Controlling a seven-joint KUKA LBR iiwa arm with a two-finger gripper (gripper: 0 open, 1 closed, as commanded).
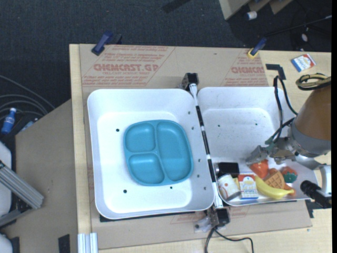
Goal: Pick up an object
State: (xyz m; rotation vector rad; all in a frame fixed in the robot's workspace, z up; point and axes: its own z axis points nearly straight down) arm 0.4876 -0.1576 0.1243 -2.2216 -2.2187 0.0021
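When viewed from above, laid out as follows.

Bench (131, 67): carries two white bins side by side, rims touching along the middle.

Left bin (102, 141): holds a blue plate (158, 152) with three compartments, lying flat near the centre, clear of all walls.

Right bin (231, 115): far half bare except for small dark specks. Near right corner packed with a cluster of small things:
- banana (275, 192), yellow, lying along the near wall, curved upward at the right end.
- waffle (274, 179), tan, touching the banana's upper edge.
- orange piece (260, 168), just left of the waffle, directly below the claw.
- green piece (290, 178) and red piece (288, 170), just right of the waffle.
- box (248, 187), white with red and blue print, against the banana's left end.
- jar (227, 184), white with a red label, left of the box, near the middle rim.
- black block (227, 168), just beyond the jar.

Arm (316, 120): enters from the right, orange band above the grey wrist.

Claw (271, 153): positioned over the cluster, just above the orange piece and waffle. Open or closed: cannot tell. Nothing seen gripped.
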